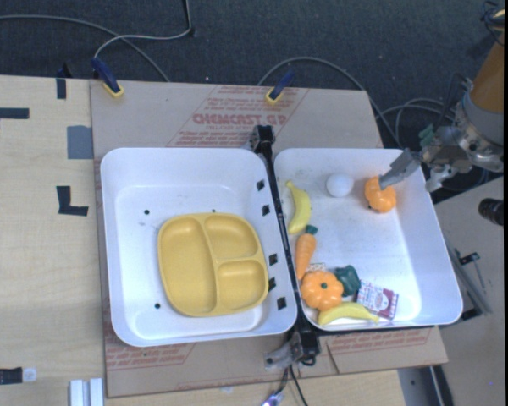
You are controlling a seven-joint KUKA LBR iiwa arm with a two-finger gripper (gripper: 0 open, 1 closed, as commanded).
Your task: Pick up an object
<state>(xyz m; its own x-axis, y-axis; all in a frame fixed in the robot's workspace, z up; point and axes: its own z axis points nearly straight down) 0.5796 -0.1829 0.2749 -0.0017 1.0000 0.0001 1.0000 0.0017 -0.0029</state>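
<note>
The right bin point(423, 252) holds several toy foods. An orange fruit point(379, 195) lies near its back right corner, and beside it sits a white ball point(339, 184). My gripper point(410, 178) hangs over the bin's right rim, open, coming in from the right. Its left finger point(396, 170) slants down toward the orange fruit and its tip is at the fruit's top. Nothing shows between the fingers. Whether the finger touches the fruit cannot be told.
Along the right bin's left wall lie a yellow banana point(299, 207), a carrot point(305, 252) and a small pumpkin point(322, 290). A green piece point(349, 277), a second banana point(351, 314) and a red-white packet point(377, 299) are at the front. The left bin point(127, 184) holds a yellow divided plate point(213, 263).
</note>
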